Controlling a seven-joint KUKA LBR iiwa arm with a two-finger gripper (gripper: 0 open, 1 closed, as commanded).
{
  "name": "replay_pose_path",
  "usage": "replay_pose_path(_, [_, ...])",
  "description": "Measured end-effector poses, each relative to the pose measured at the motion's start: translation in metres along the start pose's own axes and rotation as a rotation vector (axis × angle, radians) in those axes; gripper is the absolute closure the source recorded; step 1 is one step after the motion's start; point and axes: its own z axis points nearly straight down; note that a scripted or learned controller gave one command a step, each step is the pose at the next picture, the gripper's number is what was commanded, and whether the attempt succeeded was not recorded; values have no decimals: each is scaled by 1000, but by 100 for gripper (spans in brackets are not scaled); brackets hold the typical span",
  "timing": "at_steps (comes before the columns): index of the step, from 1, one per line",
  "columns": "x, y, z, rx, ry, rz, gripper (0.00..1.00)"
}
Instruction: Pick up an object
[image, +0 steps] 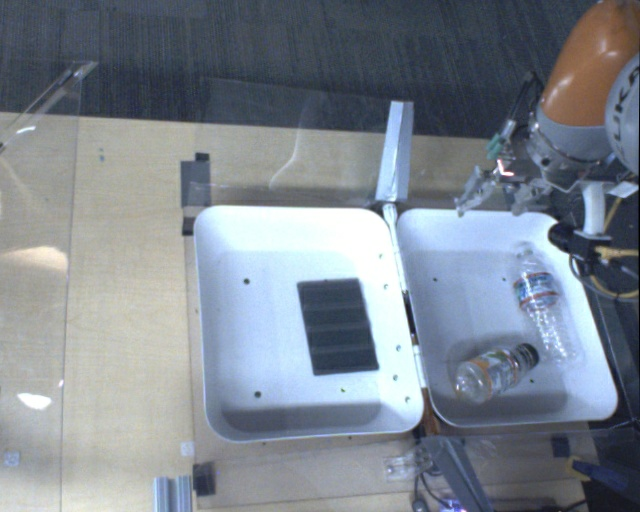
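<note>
My two clear plastic bottles (540, 300) lie in the right white bin (440, 300), smooth and round, so either could roll or slip from a pinch. My gripper (497, 187) hovers above that bin's far rim, arm tucked high; its grip state I cannot tell.

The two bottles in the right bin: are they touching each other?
Apart. The camera view shows white bin floor between the upright-lying bottle and the bottle lying near the front wall.
</note>
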Motion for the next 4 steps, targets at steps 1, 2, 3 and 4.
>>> replay_pose_path(1, [-44, -61, 102, 1, -1, 50, 0])
replay_pose_path(2, [-94, -10, 121, -3, -1, 93, 0])
replay_pose_path(3, [-92, -47, 156, -5, -2, 5, 0])
replay_pose_path(4, [-98, -81, 155, -7, -3, -181, 0])
